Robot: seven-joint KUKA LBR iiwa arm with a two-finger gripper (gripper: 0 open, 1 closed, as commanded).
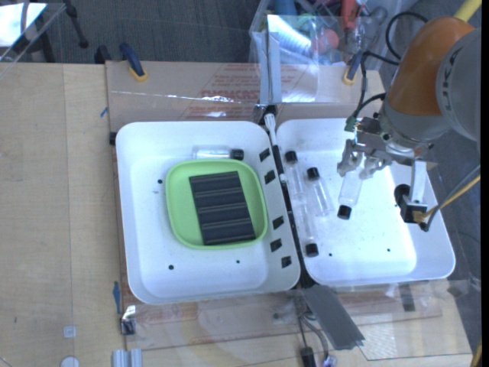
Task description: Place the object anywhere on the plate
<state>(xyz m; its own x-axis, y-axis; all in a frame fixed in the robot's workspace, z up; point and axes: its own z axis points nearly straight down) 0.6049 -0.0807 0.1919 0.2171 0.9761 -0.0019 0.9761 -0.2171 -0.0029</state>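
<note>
Well, we see two white bins side by side on the wooden surface (46, 205). The left bin (145, 270) holds a green plate (177, 186). The plate is square with round corners and sits near the middle of that bin. A black block (221, 207) with ridges across its top lies flat on the plate. All of the block is inside the plate's rim, and it is turned a little.

Just behind the plate, a small clear tube (215, 154) with a black end lies on the bin floor, close to the back wall.

The grey arm (432, 60) with its orange band comes in from the right. Its tool (359, 167) hangs over the right bin (382, 262), well apart from the plate and the block. We cannot tell if the tool is open or closed.

A thin clear stick (348, 193) with a black tip points down from under the tool. We cannot tell if the tool is holding it or if it lies in the bin.

More clear tubes (315, 197) with black caps lie in the right bin, near the wall between the two bins. Small black clips (276, 222) sit in a row along that middle wall.

Behind the bins stands a clear box (328, 6) full of bright things. A blue and orange clamp (134, 63) sits at the back left edge of the board.
</note>
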